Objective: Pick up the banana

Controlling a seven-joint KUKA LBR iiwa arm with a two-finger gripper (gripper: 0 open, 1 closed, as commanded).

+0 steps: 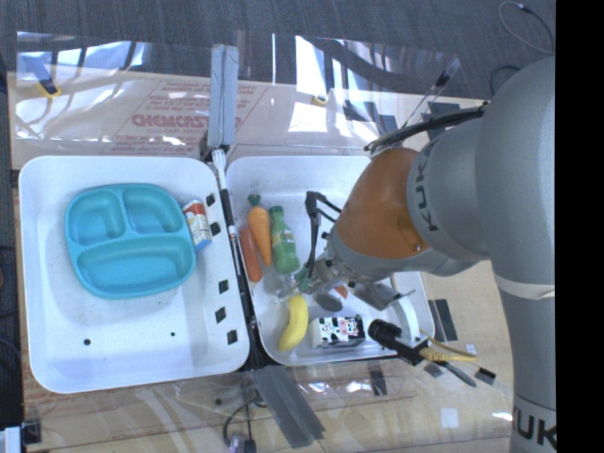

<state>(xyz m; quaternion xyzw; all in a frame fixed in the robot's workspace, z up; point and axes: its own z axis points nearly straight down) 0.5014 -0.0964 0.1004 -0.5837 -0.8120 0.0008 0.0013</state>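
The curved yellow plastic banana (294,322) lies on the floor of the right-hand shallow white bin (247,185), near that bin's front edge and not far from the wall it shares with the left-hand white bin (38,253). Measured from the banana, the grey arm's two-finger gripper (319,286) sits just behind and to the right, low over the bin floor and close to the banana's upper tip. The orange wrist band hides most of the gripper, so it cannot be told whether the fingers are wide or narrow, and nothing can be seen between them. Behind the banana stand a green plastic bottle (282,239) and an orange toy carrot (260,234), side by side, with a reddish sausage-shaped toy (249,255) next to the carrot by the shared wall. Right of the banana lies a small black-and-white patterned box (339,329). Far left of the banana, the other bin holds a turquoise divided plate (127,239) with a small red-and-white can (197,225) touching its right edge.
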